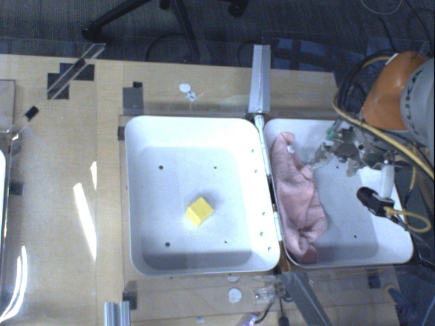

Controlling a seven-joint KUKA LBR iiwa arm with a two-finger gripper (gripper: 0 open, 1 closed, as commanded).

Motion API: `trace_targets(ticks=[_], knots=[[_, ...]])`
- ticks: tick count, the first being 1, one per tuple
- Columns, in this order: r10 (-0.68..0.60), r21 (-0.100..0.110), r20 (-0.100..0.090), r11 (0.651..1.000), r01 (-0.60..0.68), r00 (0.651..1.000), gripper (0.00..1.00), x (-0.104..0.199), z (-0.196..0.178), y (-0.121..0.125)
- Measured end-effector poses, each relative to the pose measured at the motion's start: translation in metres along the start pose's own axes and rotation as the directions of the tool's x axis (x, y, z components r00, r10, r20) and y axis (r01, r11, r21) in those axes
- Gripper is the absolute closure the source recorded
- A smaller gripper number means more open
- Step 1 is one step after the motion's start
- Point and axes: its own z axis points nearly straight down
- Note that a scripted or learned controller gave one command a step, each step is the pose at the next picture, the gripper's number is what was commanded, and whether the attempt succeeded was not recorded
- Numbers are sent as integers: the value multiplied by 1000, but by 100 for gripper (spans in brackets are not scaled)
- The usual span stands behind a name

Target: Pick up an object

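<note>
Office chair base [178, 5] stands on dark carpet [61, 9].

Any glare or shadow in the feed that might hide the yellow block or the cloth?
Camera view: white glare streaks lie on the bench left of the bins, off both objects. The yellow block is sharp, with a small shadow beside it. The pink cloth is evenly lit; the arm's shadow greys the right bin floor. The gripper area looks blurred.

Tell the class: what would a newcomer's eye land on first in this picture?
Probably the small yellow block, alone near the middle of the left bin. Next, the crumpled pink cloth along the right bin's left wall, and the arm's orange band above that bin.
</note>
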Motion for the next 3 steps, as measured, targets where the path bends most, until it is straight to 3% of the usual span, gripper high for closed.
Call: trace_targets(ticks=[1, 2, 3], knots=[[-112, -18, 2, 994, 112, 994, 0, 22, 51, -55], [-116, -22, -1, 993, 115, 993, 100, 25, 40, -53], [-104, 0, 0, 995, 104, 995, 100, 50, -99, -18]])
